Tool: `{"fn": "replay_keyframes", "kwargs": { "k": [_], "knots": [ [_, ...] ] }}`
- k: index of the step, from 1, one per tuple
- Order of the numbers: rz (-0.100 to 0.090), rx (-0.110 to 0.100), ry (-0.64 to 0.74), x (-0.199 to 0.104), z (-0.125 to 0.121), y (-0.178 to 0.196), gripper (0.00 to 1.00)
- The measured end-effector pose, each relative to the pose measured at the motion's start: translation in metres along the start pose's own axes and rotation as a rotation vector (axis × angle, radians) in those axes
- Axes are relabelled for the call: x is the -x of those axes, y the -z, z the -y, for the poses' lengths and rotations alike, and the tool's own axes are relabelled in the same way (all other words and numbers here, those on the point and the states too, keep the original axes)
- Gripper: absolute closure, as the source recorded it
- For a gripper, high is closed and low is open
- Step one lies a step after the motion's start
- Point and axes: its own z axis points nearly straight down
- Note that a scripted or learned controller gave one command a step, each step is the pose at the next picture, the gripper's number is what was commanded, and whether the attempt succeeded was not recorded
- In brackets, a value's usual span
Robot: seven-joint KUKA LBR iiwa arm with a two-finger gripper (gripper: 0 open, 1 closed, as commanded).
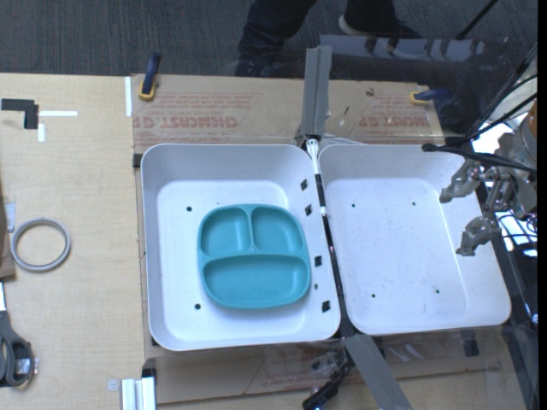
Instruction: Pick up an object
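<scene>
A teal divided plate (254,256) lies flat in the middle of the left bin (162,186), with two small sections at the far side and one long section at the near side. My gripper (464,213) hangs over the right edge of the right bin (385,229), far from the plate. Its two metal fingers (455,185) stand spread apart with nothing between them, so it is open. The arm behind it runs off the frame's right side.
A grey ring of tape (38,244) and scissors (12,359) lie on the wooden bench at the left. A blue and yellow clamp (151,75) holds the cardboard behind the bins. A black hinged strip (320,229) separates the two bins.
</scene>
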Motion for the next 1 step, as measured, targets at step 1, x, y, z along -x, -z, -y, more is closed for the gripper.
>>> {"fn": "replay_keyframes", "kwargs": {
  "k": [1],
  "knots": [
    [-0.001, 0.0, -0.049, -0.0248, 0.0643, -0.0937, 0.0]
  ]
}}
